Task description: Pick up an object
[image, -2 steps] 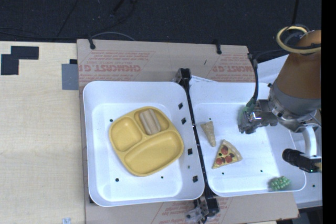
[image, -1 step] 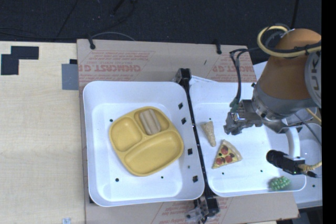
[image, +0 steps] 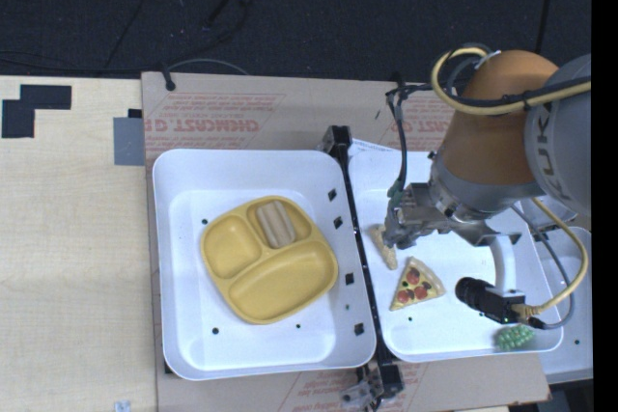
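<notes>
My gripper (image: 394,234) hangs low over the left part of the right bin (image: 454,343), close to the divider. Just under and beside its tip lies a small tan food piece (image: 386,253); whether the tip touches it I cannot tell. A toy pizza slice (image: 416,285) lies a little to the right of that piece on the bin floor. A green bumpy item (image: 515,338) sits at the bin's front right corner. The arm's orange band (image: 492,125) and grey wrist cover the back of the right bin.
The left bin (image: 183,323) holds a yellow divided plate (image: 232,251) with a tan piece (image: 278,225) in its upper right compartment. A black divider rail (image: 350,236) runs between the bins. Cardboard lies under both bins.
</notes>
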Controlling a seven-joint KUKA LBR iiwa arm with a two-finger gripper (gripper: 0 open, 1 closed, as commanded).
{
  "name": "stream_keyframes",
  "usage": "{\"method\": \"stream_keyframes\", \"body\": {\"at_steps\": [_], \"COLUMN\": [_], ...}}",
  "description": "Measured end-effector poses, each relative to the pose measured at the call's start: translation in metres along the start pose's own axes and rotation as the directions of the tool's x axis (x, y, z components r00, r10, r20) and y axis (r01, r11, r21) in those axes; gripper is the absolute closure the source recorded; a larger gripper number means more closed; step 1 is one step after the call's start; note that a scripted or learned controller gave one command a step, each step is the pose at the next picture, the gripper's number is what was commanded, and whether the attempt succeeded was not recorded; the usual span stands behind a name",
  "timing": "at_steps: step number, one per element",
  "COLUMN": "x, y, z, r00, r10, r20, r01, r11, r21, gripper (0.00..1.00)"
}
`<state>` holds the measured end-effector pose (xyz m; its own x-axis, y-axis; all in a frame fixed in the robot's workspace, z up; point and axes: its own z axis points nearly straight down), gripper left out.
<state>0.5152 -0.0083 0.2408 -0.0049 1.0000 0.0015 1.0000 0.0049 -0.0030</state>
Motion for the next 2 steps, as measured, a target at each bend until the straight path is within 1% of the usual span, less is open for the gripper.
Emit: {"method": "stream_keyframes", "body": {"at_steps": [1,2], "x": [0.056,0.111], "y": [-0.012,-0.03], "z": [-0.003,0.001], "r00": [1.0,1.0], "r10": [0.001,0.0], "r20": [0.001,0.001], "r01": [-0.001,0.0], "r11": [1.0,1.0], "r21": [0.002,0.003], "gripper": [1.0,1.0]}}
